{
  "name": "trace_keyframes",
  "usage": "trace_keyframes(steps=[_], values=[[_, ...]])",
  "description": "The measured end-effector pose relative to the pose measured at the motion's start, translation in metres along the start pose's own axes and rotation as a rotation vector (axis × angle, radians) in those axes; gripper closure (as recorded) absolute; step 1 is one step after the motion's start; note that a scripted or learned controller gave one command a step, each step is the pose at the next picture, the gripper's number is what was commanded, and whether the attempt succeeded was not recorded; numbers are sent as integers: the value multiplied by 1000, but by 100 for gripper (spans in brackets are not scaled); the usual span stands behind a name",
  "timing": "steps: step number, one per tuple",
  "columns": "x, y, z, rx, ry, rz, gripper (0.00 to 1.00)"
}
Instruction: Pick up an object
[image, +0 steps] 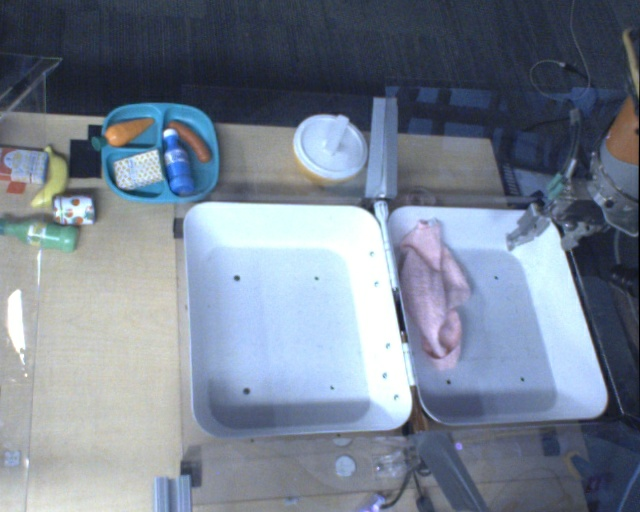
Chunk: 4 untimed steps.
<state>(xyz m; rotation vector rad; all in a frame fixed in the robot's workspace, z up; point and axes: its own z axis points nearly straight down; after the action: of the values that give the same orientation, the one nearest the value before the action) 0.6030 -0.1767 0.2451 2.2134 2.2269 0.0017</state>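
Camera view: we look down at a slant on a wooden bench (100, 330) with two shallow white bins side by side.
Left bin (285, 315): we find it at the centre of the picture, its floor bare and white.
Right bin (520, 330): we find it toward 3 o'clock, touching the left bin along a shared edge.
Cloth (432, 288): we see a pink, crumpled cloth lying in the right bin, against that bin's 9 o'clock wall, stretched lengthwise from 12 toward 6 o'clock.
Arm (620, 165): we see it entering at 2 o'clock, grey with an orange band.
Gripper (530, 225): we see it over the right bin's 1 o'clock corner, well apart from the cloth; we cannot tell how its jaws stand.
Blue tray (160, 152): at 10 o'clock on the bench, we see a divided tray with toy food and a small blue bottle.
Lidded cup (330, 148): at 12 o'clock, we see a white lid over a yellow rim, just behind the left bin.
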Motion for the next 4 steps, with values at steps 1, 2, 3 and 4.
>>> trace_keyframes(steps=[1, 2, 3, 4], values=[[53, 59, 147, -5, -2, -417, 0], [62, 68, 93, -6, -3, -665, 0], [51, 45, 152, -14, -6, -747, 0], [51, 45, 152, -14, -6, -747, 0]])
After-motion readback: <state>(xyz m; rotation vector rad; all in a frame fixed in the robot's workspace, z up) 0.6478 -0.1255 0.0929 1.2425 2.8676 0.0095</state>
